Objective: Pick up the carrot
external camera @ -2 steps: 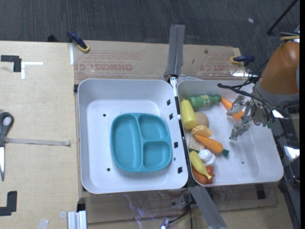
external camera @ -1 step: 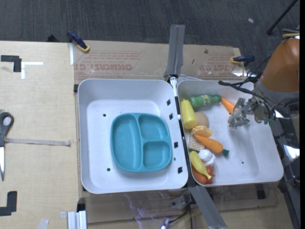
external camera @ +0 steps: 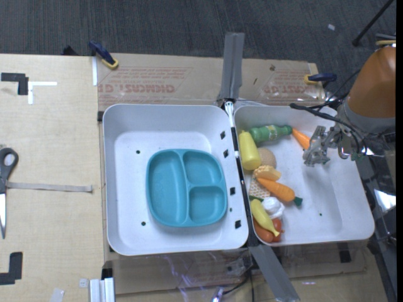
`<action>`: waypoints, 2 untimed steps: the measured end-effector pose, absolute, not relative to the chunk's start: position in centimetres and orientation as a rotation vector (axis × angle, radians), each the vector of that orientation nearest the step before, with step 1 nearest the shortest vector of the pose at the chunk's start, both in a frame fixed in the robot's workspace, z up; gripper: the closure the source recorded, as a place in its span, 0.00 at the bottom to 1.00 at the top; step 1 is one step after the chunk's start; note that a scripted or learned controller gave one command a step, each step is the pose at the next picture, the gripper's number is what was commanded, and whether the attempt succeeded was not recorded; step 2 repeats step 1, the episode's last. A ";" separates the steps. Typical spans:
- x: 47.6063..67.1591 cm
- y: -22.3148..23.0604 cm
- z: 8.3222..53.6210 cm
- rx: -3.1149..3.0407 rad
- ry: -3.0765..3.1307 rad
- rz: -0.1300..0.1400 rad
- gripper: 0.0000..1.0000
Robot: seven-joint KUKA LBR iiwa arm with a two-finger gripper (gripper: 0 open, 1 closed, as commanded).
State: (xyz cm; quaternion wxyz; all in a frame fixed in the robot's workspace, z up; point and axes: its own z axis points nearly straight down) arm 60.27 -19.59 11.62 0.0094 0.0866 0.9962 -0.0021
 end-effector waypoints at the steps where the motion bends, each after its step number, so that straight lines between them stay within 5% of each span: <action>1: 64.8 -16.4 14.8 0.154 3.130 -0.001 1.00; 2: 64.8 -16.4 14.8 0.154 3.130 -0.001 1.00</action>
